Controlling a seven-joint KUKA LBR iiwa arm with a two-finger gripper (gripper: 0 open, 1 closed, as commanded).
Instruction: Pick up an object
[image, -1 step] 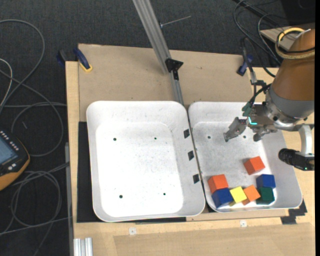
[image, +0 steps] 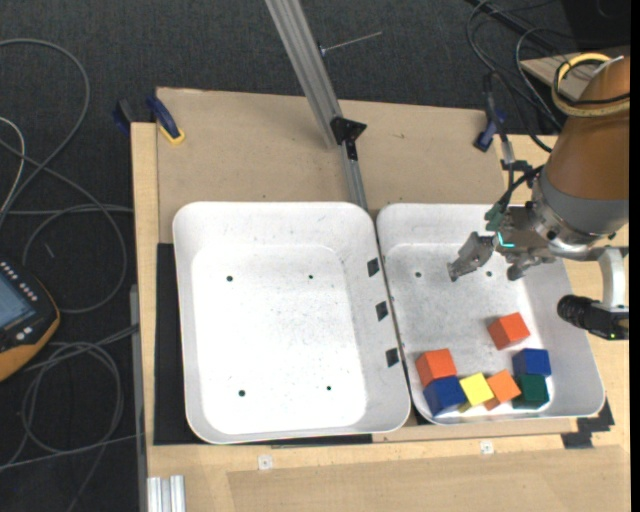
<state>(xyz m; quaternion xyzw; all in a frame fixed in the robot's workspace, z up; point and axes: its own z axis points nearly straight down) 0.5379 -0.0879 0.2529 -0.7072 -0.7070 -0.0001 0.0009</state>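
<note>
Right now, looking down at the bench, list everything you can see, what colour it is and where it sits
Bins: 2, white, side by side on the bench; left bin, right bin.
Orange blocks: 3, right bin; one alone, one at the cluster's left, one inside the cluster.
Blue blocks: 2, right bin; near corner and right side.
Yellow block: 1, right bin, between blue and orange.
Green block: 1, dark green, right bin, below the right blue one.
Clamps: 2, blue, the bench's far corners.
Metal strut: 1, grey, slanting down to the bins' divide.
Cables: several, grey, floor at left.
Arm: 1, grey and orange, from the right.
Gripper: 1, over the right bin, holding nothing.
</note>
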